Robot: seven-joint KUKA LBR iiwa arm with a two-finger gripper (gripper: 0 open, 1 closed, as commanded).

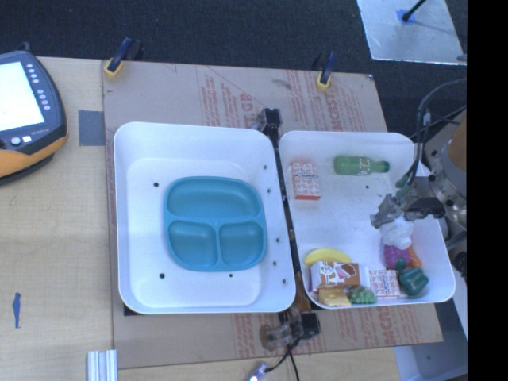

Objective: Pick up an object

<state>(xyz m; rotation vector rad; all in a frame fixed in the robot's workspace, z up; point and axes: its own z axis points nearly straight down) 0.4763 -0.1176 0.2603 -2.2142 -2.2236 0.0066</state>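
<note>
My gripper [394, 211] hangs over the right side of the right bin [349, 217], reaching in from the right edge. Directly below it and touching it in the view lies a small white object [398, 233]; whether it is gripped I cannot tell. Just under that sit a purple item [394, 255], an orange piece [410, 259] and a dark green toy [413, 281]. A green bottle [361, 165] lies at the bin's far side, and a red-and-white carton [305, 179] lies at its far left.
Along the right bin's near edge lie a banana [328, 255], a brown carton [337, 275], green grapes [363, 296] and a white packet [383, 282]. The left bin [135, 213] holds a blue divided plate [215, 221]. A tablet [20, 109] rests at far left.
</note>
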